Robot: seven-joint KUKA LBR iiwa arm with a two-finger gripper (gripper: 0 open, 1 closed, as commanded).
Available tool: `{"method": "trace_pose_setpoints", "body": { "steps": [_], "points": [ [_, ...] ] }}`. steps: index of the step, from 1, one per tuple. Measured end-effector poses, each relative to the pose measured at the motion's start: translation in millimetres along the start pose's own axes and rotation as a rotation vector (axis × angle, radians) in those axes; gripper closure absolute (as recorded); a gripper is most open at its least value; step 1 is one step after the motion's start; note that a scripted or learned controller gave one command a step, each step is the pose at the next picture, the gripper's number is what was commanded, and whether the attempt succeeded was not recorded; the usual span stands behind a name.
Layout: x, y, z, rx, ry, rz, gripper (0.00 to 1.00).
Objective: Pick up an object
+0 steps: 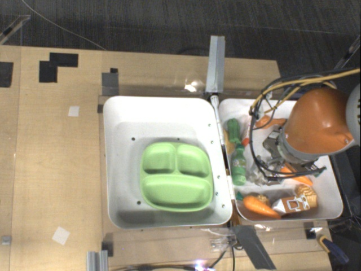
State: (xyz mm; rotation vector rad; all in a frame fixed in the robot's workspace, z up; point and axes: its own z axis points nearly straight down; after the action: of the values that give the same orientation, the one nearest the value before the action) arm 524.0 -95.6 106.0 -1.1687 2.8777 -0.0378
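Your KUKA arm (318,123) reaches in from three o'clock and hangs over the right-hand bin (337,205), its orange band covering most of that bin's upper half. The gripper (276,157) sits below the band amid looping black cables (256,145). You cannot tell how its pincer stands, because the wrist hides it from above.

In the right bin you see a green bottle (233,130) lying along the nine o'clock wall, with a clear bottle with a green label (239,165) just below it toward six o'clock. An orange carrot (260,206) lies at the bin's six o'clock edge, touching a small brown-and-white carton (299,201) at its three o'clock side. An orange piece (304,180) peeks out beside the wrist, too hidden to identify.

The left-hand bin (121,151) holds a pale green divided plate (176,175), set toward that bin's four o'clock. Both bins rest on the wooden bench (51,168).
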Motion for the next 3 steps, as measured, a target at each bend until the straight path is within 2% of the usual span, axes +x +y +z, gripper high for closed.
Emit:
{"method": "trace_pose_setpoints", "body": {
  "steps": [1,2,3],
  "points": [
    [-33,-72,-98,-0.023,0.011,-0.052,1.0],
    [-67,-72,-144,-0.027,0.015,0.11,1.0],
    [-142,-50,-148,-0.028,0.016,0.27,1.0]
  ]
}}
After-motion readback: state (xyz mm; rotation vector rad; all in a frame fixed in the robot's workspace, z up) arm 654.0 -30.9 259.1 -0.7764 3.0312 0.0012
